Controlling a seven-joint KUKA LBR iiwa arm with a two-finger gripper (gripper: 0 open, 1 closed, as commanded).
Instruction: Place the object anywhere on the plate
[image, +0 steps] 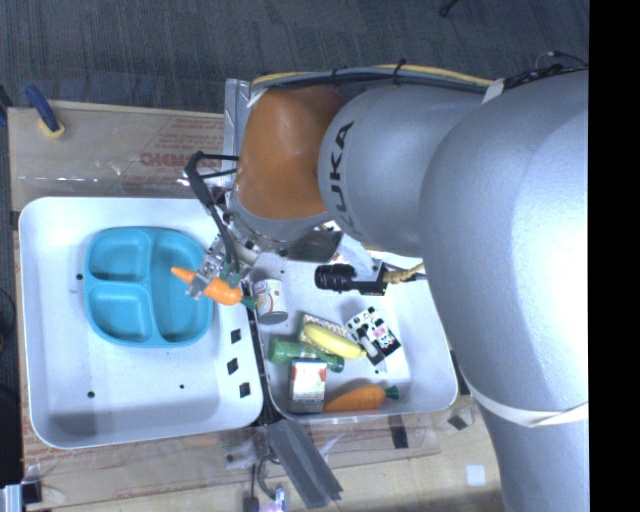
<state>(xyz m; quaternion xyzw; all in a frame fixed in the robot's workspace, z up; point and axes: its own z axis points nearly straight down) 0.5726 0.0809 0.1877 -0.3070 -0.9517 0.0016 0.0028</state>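
Note:
A blue divided plate (135, 285) lies in the left white bin (60, 390). My gripper (215, 280) hangs over the plate's right edge, shut on a small orange carrot-like toy (212, 288) that sticks out to the left between the fingers. The toy sits just above the plate's right compartment. The arm's grey and orange body covers the upper part of the right bin.
The right bin (430, 385) holds a small can (269, 299), a yellow banana (333, 340), a green item (290, 351), a red-and-white carton (308, 385), a larger orange carrot (355, 398) and a black-and-white patterned item (373, 332). A blue clamp (42, 108) sits at the bench's far left.

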